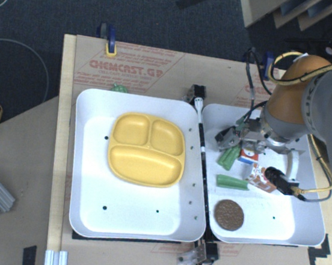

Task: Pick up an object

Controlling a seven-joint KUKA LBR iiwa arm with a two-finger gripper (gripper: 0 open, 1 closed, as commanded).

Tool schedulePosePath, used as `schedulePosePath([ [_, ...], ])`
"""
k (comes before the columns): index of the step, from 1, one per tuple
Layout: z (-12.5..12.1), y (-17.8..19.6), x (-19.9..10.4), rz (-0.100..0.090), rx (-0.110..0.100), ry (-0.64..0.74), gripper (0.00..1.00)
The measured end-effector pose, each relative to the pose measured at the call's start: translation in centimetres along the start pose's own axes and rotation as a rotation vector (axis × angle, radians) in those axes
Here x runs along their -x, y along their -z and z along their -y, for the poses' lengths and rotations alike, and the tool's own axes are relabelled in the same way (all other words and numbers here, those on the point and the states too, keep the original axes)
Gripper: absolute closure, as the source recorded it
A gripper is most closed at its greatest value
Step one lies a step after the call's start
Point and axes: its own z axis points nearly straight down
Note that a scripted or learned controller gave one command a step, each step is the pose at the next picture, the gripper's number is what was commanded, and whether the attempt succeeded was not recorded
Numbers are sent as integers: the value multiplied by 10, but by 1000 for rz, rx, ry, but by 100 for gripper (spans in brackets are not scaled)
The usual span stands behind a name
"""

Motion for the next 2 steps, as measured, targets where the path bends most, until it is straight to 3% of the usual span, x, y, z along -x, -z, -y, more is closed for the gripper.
schedulePosePath([
  [1, -2, 15, -1, -6, 8, 0, 100],
  [2, 88, 99, -56, -8, -19, -2, 100],
])
